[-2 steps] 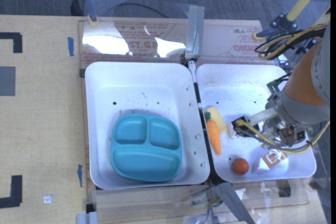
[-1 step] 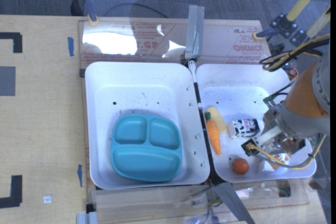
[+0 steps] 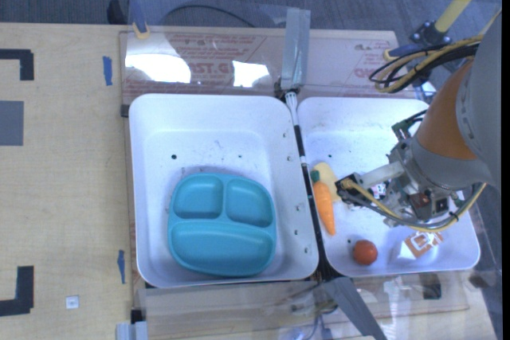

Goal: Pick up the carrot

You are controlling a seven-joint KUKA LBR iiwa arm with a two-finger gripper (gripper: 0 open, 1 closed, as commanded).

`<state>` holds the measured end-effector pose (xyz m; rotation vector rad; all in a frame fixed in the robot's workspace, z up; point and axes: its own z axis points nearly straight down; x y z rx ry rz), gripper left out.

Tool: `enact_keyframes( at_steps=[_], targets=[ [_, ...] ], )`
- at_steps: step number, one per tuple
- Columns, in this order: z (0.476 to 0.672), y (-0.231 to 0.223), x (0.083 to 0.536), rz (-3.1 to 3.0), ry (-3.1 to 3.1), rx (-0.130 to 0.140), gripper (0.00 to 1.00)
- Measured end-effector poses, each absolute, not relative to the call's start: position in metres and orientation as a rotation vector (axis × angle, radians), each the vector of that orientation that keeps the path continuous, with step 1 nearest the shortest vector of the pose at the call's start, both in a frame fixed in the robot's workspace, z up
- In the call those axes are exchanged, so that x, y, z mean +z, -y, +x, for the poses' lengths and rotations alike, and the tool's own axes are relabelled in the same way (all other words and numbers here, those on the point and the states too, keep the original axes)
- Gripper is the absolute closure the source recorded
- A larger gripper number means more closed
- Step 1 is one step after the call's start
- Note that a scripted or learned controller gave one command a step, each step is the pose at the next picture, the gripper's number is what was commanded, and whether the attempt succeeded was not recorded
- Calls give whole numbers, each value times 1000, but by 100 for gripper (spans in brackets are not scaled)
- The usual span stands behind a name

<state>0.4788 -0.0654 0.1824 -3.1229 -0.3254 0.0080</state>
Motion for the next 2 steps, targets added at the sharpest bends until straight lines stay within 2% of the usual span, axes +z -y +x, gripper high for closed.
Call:
enact_keyframes(
  at_steps=[1, 2],
  targets=[
    [477, 71, 181, -3108, 435, 16, 100],
    [474, 96, 105, -3102, 464, 26, 100]
  ],
)
